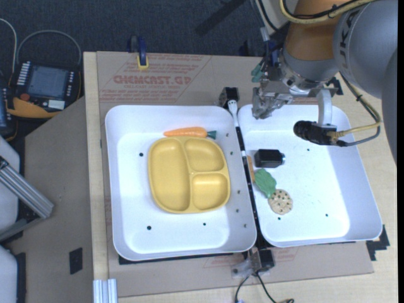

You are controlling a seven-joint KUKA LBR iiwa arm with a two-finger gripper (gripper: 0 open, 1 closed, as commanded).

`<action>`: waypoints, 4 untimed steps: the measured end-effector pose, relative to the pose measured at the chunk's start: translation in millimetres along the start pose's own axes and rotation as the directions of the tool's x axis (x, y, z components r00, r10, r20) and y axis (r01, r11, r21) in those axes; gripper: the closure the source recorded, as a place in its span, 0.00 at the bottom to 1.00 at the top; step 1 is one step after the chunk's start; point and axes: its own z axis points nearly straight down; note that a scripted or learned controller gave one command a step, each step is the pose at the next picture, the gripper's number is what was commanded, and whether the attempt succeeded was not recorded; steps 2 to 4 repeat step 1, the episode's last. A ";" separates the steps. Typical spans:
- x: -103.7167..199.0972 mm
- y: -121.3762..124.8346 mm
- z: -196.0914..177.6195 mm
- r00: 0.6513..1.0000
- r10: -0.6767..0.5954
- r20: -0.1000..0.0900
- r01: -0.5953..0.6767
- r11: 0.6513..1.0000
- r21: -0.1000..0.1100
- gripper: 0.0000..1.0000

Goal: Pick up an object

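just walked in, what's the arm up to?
The KUKA arm reaches in from the right, its gripper at the far left corner of the right bin, with nothing seen between its fingers. In that bin lie a black block, a green piece and a cookie. The left bin holds a yellow divided plate and a carrot beside it.

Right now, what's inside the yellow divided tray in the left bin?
The yellow tray shows three bare compartments with nothing in them. The carrot lies outside it, just beyond its far rim, on the left bin floor. Whatever is under the tray is covered.
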 end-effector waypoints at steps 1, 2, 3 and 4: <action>59.9 11.3 1.9 1.000 -0.002 0.000 0.002 1.000 -0.005 1.00; 59.9 11.3 1.9 1.000 -0.002 0.000 0.002 1.000 -0.005 1.00; 59.9 11.3 1.9 1.000 -0.002 0.000 0.002 1.000 -0.005 1.00; 59.9 11.3 1.9 1.000 -0.002 0.000 0.002 1.000 -0.005 1.00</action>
